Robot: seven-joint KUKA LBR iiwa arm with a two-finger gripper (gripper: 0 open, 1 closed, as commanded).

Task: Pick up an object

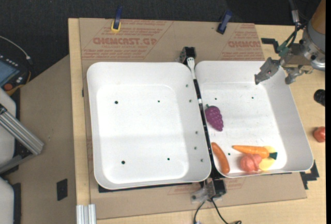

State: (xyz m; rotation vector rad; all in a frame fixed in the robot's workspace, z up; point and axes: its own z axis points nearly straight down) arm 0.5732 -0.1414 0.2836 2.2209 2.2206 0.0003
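Camera view, gripper: we see the grey two-finger gripper at about two o'clock, hanging over the far right edge of the right-hand shallow white plastic bin, its fingers spread wide and pinching nothing.
Camera view, candidates: we find the purple bunch of toy grapes near the bin's left wall at about nine o'clock of that bin; the long orange toy carrot with a green tip, a pink rounded toy, a small yellow piece and an orange-red sausage-shaped toy crowd the six o'clock corner.
Camera view, left bin: we see the left-hand shallow white plastic bin beside it.
Step in hand: we judge it to be the approach, well apart from every toy.
Doing it well: we would choose the grapes, since they lie alone; descend straight, straddle the bunch across its narrow width, and mind the wall.
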